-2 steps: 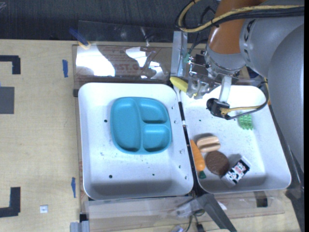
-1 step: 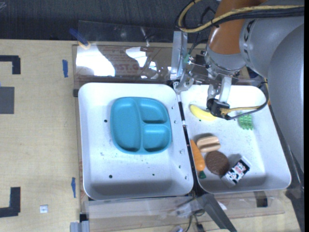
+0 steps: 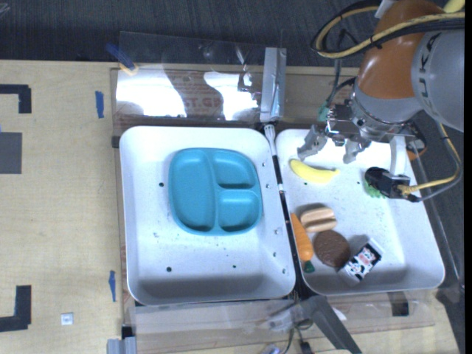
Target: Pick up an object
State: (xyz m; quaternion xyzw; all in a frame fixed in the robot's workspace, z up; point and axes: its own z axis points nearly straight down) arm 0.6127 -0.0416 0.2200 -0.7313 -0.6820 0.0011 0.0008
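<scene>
The banana (image 3: 313, 171) lies at the back left of the right bin (image 3: 424, 253), just under the gripper (image 3: 330, 147). The fingers (image 3: 310, 145) stand spread and grasp nothing. To do it well, descend straight, straddle the banana across its narrow width, then close.

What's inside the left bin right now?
The left bin holds one blue divided tray, lying flat, its three compartments bare. Whatever lies under the tray is covered.

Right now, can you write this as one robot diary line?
gripper: open, above banana | holding: nothing | bin: right bin
</scene>
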